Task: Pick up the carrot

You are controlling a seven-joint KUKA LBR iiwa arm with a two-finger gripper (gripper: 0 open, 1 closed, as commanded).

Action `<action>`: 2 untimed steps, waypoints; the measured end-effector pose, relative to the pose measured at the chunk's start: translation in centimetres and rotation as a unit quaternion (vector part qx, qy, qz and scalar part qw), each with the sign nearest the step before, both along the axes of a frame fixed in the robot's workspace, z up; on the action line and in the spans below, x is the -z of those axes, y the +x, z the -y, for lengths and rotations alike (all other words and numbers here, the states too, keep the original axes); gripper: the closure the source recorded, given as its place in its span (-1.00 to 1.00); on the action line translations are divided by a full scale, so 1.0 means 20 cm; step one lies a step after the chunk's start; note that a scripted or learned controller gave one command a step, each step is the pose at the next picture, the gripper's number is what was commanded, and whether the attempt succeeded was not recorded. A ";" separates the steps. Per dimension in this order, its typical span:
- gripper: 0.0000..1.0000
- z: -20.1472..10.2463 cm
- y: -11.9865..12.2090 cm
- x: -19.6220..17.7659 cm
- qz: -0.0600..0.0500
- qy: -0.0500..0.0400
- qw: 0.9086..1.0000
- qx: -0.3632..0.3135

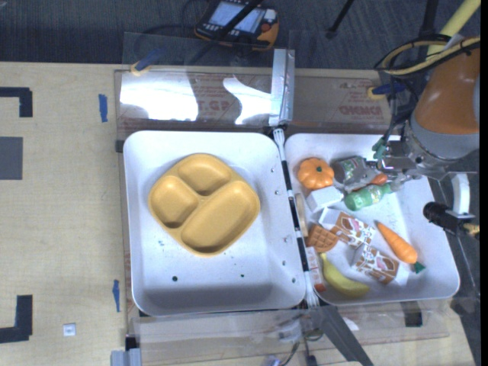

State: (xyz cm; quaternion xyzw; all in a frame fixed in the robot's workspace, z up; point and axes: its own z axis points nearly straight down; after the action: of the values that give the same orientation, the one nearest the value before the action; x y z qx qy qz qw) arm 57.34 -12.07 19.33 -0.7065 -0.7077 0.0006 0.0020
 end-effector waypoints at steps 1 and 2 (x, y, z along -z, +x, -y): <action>-1.00 -0.11 0.13 -0.54 0.005 -0.002 0.990 -0.142; -1.00 0.16 -0.16 0.09 0.003 -0.001 0.974 -0.225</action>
State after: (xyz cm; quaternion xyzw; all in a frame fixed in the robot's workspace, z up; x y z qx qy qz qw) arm 54.12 -15.25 17.60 -0.5288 -0.8487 -0.0003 -0.0007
